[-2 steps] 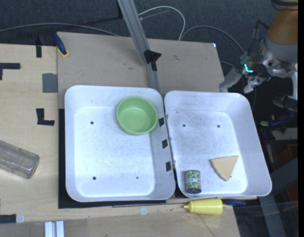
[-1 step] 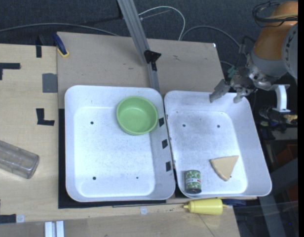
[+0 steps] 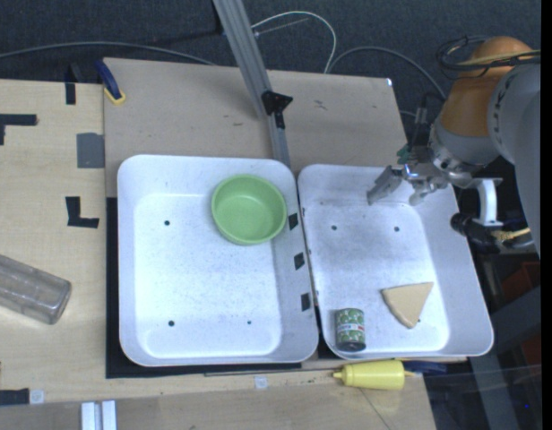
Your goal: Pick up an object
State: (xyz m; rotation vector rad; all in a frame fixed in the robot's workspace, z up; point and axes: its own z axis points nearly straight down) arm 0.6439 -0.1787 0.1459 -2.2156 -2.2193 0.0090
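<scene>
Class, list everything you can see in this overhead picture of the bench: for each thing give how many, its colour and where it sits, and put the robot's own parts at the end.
shallow white plastic bins: two, white, side by side on the bench
round green plastic bowl: one, green, left bin, upper right part
tan wedge-shaped block: one, tan, right bin, lower right
small green-labelled can: one, green, right bin, near the front wall
yellow plastic squeeze bottle: one, yellow, on the bench in front of the right bin
clear plastic cylinder: one, transparent, bench at far left
grey metal pole: one, grey, slanting behind the bins
end effector: one, grey, above the right bin's upper edge, holding nothing
</scene>
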